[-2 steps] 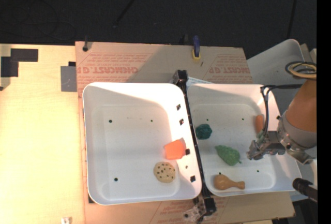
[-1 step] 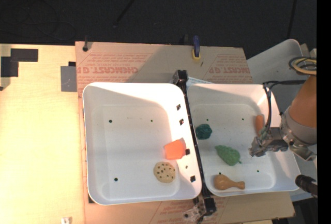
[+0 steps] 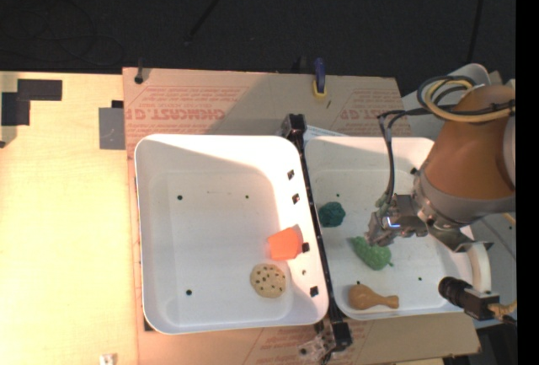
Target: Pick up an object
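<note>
My gripper (image 3: 379, 235) hangs over the right bin (image 3: 362, 154), right above a light green leafy toy (image 3: 371, 254) and touching or nearly touching its top. A dark teal lump (image 3: 332, 214) lies to the left of it. A tan drumstick-shaped toy (image 3: 371, 297) rests near the right bin's front edge. In the left bin (image 3: 194, 161) an orange block (image 3: 285, 243) leans by the right wall, with a round speckled cookie (image 3: 269, 280) just in front of it.
The grey arm with its orange band (image 3: 467, 161) covers the right part of the right bin. A black divider with clips (image 3: 305, 212) runs between the bins. Cardboard (image 3: 219, 106) lies under the bins, and a wooden benchtop (image 3: 59, 228) extends left.
</note>
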Robot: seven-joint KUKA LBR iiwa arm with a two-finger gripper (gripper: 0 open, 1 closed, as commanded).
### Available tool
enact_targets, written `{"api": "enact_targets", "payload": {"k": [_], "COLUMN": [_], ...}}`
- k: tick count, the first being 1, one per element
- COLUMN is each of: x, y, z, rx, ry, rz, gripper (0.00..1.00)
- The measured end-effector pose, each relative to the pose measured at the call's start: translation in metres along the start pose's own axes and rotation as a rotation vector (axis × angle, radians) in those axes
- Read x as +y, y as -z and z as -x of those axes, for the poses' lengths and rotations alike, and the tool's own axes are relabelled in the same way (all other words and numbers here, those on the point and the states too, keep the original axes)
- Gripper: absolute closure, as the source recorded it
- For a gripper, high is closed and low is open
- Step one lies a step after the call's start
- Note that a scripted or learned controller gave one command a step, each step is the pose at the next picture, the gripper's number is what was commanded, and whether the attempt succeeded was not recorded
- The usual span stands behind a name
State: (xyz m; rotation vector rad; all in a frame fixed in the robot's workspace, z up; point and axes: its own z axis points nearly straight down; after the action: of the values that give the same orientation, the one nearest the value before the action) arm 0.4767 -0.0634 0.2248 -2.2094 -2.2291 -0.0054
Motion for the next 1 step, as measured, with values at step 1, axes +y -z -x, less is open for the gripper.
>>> {"api": "enact_targets", "payload": {"k": [1], "x": [-0.0015], "y": [-0.1418], "z": [0.0209], "rx": [-0.006], "ry": [-0.011], "rz": [-0.001], "gripper": [1.0]}}
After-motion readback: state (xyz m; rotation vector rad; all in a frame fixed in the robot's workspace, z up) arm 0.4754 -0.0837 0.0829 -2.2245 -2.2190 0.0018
